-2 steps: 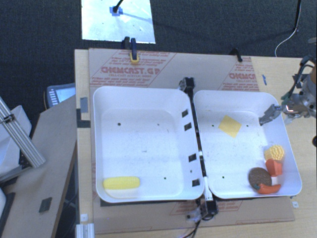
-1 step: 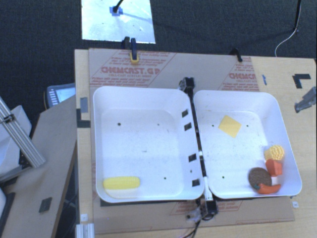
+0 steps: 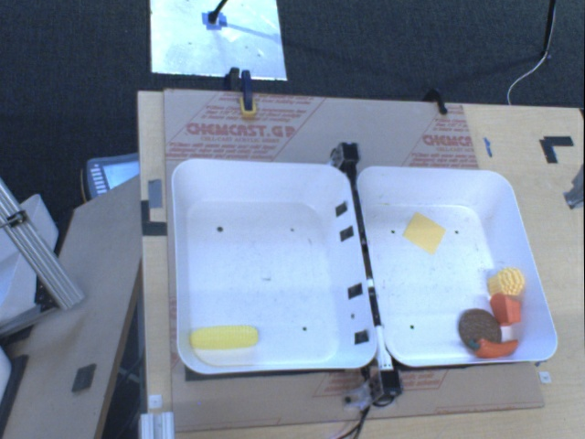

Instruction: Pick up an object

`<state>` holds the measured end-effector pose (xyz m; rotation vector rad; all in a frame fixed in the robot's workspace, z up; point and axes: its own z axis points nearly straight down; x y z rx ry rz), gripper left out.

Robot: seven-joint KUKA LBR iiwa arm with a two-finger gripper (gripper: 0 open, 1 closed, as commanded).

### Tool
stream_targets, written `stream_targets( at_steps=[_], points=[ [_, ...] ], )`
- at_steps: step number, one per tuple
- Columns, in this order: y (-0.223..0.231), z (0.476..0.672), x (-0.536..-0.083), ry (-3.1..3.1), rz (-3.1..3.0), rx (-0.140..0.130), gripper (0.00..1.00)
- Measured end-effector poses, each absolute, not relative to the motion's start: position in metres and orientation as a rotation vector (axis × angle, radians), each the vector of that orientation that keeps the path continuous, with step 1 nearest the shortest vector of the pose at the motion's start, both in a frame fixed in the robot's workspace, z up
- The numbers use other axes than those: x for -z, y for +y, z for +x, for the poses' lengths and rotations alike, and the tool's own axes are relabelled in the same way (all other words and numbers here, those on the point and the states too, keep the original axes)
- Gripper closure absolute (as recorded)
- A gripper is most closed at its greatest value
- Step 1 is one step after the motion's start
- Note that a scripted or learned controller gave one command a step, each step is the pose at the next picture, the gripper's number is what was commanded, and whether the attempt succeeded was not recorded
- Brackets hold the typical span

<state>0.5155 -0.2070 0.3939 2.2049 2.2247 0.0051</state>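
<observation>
A grey sliver of the arm is poking in at the right edge of the view, above the surface and beside the right bin. Whether the jaws are open or closed cannot be told, and nothing is showing between them.

The objects to pick are lying in the two white bins. In the left bin, a yellow oblong piece is resting in the near left corner, close to the wall. In the right bin, a flat yellow square is lying alone toward the far middle, turned like a diamond. Well apart from it, four things are crowding the near right corner: a bumpy yellow piece, an orange-red block just below it, a brown disc beside the block, and an orange strip touching the disc's near edge.
</observation>
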Motion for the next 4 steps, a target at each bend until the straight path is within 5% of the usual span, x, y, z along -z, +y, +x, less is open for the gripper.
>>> stream_targets(
  at_steps=[1,2,3,4],
  points=[
    [-0.146,0.513,-0.182,2.237,2.221,0.006,1.0],
    [-0.135,0.487,-0.291,2.222,2.209,-0.009,1.0],
    [-0.067,0.488,-0.29,2.233,2.208,-0.006,1.0],
    [-0.131,0.544,-0.371,2.209,2.213,-0.009,1.0]
  ],
)
